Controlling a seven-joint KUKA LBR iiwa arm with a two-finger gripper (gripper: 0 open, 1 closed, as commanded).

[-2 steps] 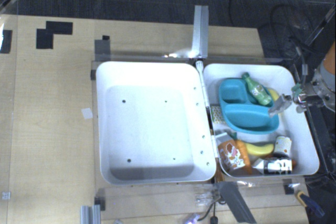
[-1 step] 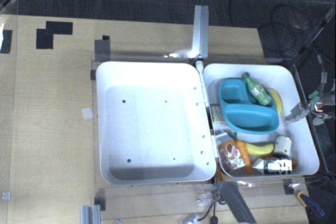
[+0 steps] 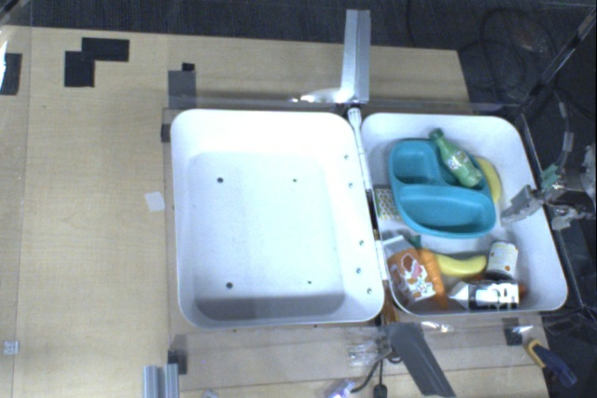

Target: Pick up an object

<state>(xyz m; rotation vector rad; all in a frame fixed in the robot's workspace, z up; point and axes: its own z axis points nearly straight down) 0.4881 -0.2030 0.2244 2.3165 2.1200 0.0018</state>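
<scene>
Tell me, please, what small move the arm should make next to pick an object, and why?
Probably move the gripper left over the right bin and lower toward the green bottle. The gripper sits at that bin's right rim, and the bottle lies exposed on the blue tray.

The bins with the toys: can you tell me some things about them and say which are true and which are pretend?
1. The blue tray sits in the right bin. True.
2. The green bottle lies in the left bin. False: it lies in the right bin, on the blue tray's far edge.
3. A banana lies nearer the camera than the blue tray. True.
4. The orange packet is on the wooden bench. False: it is in the right bin's near corner.
</scene>
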